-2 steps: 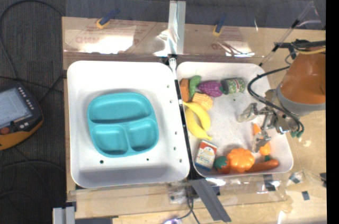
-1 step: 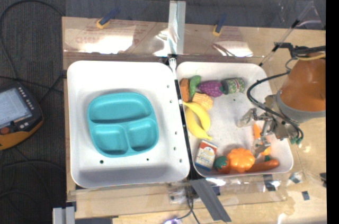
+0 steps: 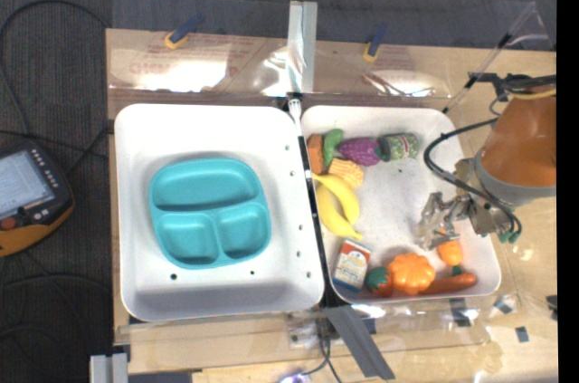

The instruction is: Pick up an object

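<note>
My gripper [image 3: 440, 224] hangs low over the right side of the right bin [image 3: 398, 191], its metal fingers apart and nothing between them. A small orange fruit [image 3: 450, 253] lies just below and to the right of the fingertips, apart from them. An orange pumpkin [image 3: 412, 272] and a red chili [image 3: 450, 283] rest along the bin's front wall. A yellow banana [image 3: 339, 205], corn [image 3: 347, 174], a purple eggplant [image 3: 360, 150], a green can [image 3: 399, 145] and a small carton [image 3: 351, 264] lie toward the left and back.
The left bin [image 3: 136, 155] holds a teal divided plate [image 3: 211, 210]. A black cable [image 3: 443, 157] loops from the arm over the right bin's back corner. Bare bin floor shows between the banana and my gripper.
</note>
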Tool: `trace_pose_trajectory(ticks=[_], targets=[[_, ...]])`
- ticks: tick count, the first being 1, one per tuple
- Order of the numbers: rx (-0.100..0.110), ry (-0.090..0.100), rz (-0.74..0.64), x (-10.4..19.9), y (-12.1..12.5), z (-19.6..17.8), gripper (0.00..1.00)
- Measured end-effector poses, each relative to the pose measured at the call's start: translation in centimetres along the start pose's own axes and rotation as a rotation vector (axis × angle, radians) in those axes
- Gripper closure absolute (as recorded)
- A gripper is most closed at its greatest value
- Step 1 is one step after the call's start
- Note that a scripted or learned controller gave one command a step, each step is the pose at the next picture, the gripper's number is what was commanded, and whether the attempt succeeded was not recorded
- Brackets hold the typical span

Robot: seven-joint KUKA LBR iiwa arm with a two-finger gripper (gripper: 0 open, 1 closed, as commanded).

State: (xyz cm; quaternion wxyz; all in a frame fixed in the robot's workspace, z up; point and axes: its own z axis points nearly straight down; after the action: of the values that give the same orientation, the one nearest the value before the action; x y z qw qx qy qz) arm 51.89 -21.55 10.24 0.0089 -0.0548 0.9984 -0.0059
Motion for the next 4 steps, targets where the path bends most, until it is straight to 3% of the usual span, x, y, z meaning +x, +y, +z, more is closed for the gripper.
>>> trace_pose_trajectory(ticks=[1, 2, 3, 4], targets=[[-0.001, 0.0, 0.0, 0.0, 0.0, 0.0, 0.0], [-0.005, 0.009, 0.006, -0.1, 0.0, 1.2, 0.0], [-0.001, 0.004, 0.004, -0.3, 0.0, 0.1, 1.0], [-0.001, 0.005, 0.004, -0.3, 0.1, 0.1, 0.0]])
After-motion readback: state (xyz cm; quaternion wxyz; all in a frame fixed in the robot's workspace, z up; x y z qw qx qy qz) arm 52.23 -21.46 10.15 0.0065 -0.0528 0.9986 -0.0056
